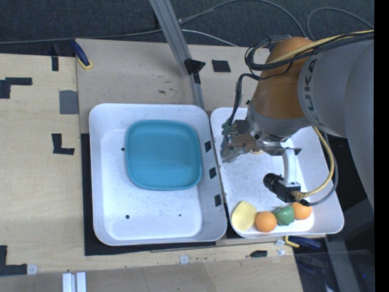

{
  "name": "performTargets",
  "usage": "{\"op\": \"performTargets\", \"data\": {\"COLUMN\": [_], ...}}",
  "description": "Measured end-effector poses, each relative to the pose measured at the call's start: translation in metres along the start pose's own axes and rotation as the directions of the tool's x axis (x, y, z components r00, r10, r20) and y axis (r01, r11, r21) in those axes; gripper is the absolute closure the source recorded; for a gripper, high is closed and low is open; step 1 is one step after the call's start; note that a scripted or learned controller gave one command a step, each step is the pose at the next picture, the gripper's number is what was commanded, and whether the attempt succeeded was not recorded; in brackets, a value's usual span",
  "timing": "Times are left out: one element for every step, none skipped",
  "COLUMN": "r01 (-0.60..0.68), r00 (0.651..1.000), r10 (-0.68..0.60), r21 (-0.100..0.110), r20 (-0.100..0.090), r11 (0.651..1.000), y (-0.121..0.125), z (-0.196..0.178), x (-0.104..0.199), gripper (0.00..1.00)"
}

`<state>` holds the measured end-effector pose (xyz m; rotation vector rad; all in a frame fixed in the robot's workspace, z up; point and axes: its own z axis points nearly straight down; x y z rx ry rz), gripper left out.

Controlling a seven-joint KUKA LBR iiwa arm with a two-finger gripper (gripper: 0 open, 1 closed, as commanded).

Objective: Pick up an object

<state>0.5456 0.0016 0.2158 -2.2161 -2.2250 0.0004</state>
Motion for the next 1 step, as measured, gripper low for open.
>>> {"op": "performTargets", "data": {"r01": [0.001], "r00": [1.000], "r10": [-0.001], "r21": [0.000], "r20": [0.000], "r11": [1.000], "y": [-0.0084], "z": [-0.0033], "x": [0.0563], "gripper": [1.00]}}
